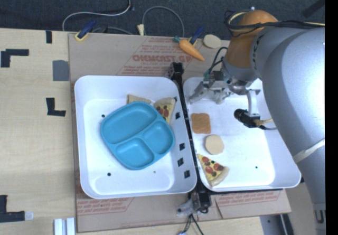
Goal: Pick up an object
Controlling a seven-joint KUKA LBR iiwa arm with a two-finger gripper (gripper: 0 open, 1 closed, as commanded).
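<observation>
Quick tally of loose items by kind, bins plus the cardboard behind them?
Blue divided tray: 1, left bin
Pizza slices: 2, one by the tray, one in the right bin
Brown square piece: 1
Pale round piece: 2, one in the right bin, one on the cardboard
Carrot: 1, on the cardboard
Total: 7

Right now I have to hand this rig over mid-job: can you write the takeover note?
Gripper: low over the far end of the right bin; nothing seen between its fingers.
Right bin holds a brown square piece, a pale round piece and a pizza slice.
Left bin holds a blue divided tray lying over another pizza slice.
A carrot lies outside the bins on the cardboard.
Done: nothing picked up. Left: grasp and lift one object.
</observation>
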